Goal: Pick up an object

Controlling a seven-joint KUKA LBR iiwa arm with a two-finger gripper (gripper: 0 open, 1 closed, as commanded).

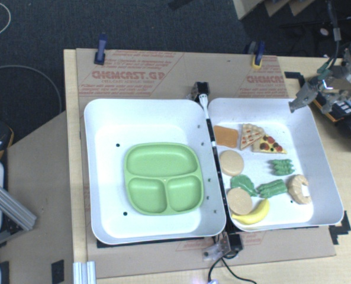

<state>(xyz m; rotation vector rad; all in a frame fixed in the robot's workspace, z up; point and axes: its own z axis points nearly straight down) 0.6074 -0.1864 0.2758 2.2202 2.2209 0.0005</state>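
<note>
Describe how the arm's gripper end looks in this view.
The gripper at the upper right is grey metal: a slim, pointed part sticks out over the rim of the right bin. Behind it sits a blockier grey body with thin dark cables and a small teal-green detail. Below that is a dark piece with an orange patch. It is too small and blurred to make out any markings.

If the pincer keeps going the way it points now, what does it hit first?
The pincer points down-left over the right bin's far right corner. Straight on, it likely meets bare bin floor before the pizza slice; depth is unclear.
</note>
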